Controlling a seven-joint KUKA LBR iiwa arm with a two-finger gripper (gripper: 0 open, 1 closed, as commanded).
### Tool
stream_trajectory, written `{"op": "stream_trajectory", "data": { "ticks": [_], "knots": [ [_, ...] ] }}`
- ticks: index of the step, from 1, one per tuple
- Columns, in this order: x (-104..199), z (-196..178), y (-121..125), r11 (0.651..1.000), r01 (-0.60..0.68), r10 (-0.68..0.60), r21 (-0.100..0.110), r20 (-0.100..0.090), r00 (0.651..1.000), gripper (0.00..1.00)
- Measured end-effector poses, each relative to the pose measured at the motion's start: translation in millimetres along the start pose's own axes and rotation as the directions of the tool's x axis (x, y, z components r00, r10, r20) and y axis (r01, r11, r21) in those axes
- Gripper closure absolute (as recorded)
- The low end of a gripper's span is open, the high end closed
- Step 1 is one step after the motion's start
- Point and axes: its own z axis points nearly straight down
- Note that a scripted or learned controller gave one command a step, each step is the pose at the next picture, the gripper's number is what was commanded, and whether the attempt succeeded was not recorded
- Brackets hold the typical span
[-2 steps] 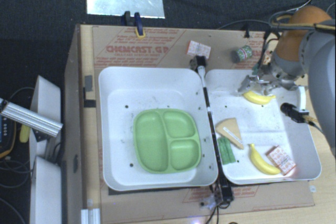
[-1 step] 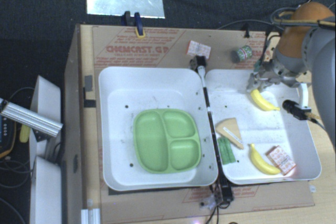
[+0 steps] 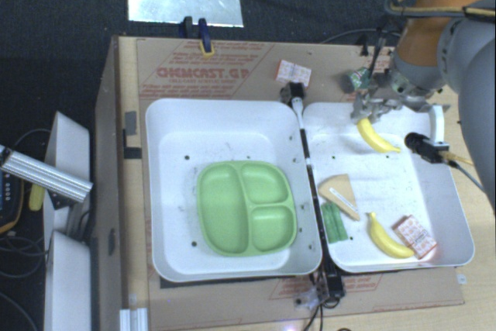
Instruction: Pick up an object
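gripper (image 3: 370, 111) just above banana (image 3: 377, 136)'s top end | grip state: can't tell | risk: end-on pinch; curved fruit could squirt out

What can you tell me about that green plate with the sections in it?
The pale green, rounded-square divided plate looks like smooth plastic. Raised ridges split it into three compartments: one long one on the view's left and two smaller ones on the right. It lies flat, face up, in the left white bin, toward its near right corner, with nothing in it.
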Motion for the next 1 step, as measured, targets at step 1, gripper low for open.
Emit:
{"op": "stream_trajectory", "data": {
  "ticks": [1],
  "knots": [
    [81.5,-89.3,-53.4,1.0,-0.002,0.002,0.001,-0.001,1.0,1.0]
  ]
}}
